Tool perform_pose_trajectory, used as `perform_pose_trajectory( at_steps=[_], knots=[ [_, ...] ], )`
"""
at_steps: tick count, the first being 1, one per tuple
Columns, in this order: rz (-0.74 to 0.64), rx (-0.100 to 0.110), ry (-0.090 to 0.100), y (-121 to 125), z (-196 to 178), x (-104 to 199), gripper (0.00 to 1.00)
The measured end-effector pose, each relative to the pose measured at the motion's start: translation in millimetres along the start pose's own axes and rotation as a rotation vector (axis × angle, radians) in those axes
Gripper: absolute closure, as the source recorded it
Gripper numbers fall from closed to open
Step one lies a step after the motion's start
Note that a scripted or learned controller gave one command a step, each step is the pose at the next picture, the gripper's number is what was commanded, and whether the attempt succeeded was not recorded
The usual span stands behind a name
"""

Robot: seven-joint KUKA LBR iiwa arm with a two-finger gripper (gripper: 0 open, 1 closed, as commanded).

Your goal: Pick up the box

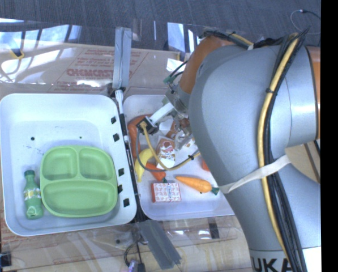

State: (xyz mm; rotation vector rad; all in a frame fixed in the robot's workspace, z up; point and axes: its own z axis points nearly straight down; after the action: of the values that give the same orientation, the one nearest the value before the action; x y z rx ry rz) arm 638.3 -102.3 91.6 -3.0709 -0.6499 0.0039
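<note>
The box (166, 192) is small and flat with a red and white print. It lies near the front of the right bin (180, 210). My gripper (180, 134) hangs over the middle of that bin, behind the box and apart from it, largely covered by the big grey arm. Right under the gripper lies a second small red and white packet (167, 152).
Beside the box in the right bin lie a carrot (196, 183), a yellow banana (144, 158) and a long orange piece (133, 136) by the left wall. The left bin (16, 118) holds a green divided plate (78, 181) and a green bottle (33, 195).
</note>
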Motion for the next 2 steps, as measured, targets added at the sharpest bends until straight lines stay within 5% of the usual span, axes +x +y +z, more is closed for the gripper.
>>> perform_pose_trajectory(
  at_steps=[1,2],
  knots=[
    [0.210,0.003,-0.003,-24.5,0.9,-51.1,0.00],
    [0.202,0.009,-0.006,-26.3,-8.1,-50.7,1.00]
  ],
)
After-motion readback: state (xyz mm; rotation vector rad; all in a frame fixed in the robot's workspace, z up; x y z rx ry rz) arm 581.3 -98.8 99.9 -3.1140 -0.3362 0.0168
